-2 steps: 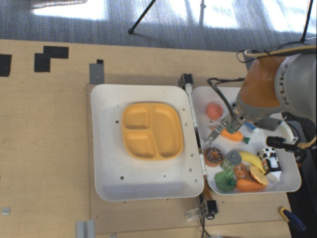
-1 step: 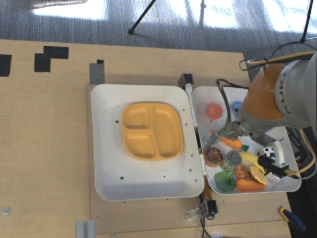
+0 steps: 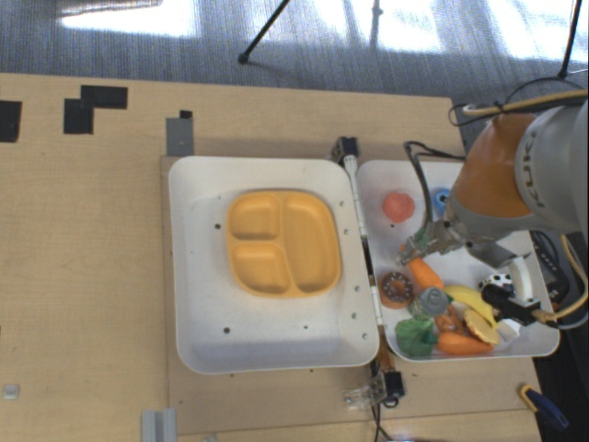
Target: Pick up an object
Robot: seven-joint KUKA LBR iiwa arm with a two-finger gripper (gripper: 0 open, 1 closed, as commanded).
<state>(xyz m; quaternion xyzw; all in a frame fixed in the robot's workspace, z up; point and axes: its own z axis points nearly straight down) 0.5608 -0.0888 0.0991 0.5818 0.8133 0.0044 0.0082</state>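
Two white bins sit side by side at centre frame. The left bin (image 3: pixel 198 274) holds a yellow divided plate (image 3: pixel 281 243). The right bin (image 3: pixel 375 184) holds a pink ball (image 3: pixel 398 206), a carrot (image 3: pixel 426 273), a brown ring-shaped item (image 3: pixel 397 288), a grey piece (image 3: pixel 430 300), a banana (image 3: pixel 471 300), a green item (image 3: pixel 417 336) and a second carrot (image 3: pixel 463 343), clustered at lower right. The arm (image 3: pixel 525 168) enters from the right. The gripper (image 3: pixel 429 240) hangs just above the upper carrot; whether it is spread or closed, or grips anything, cannot be determined.
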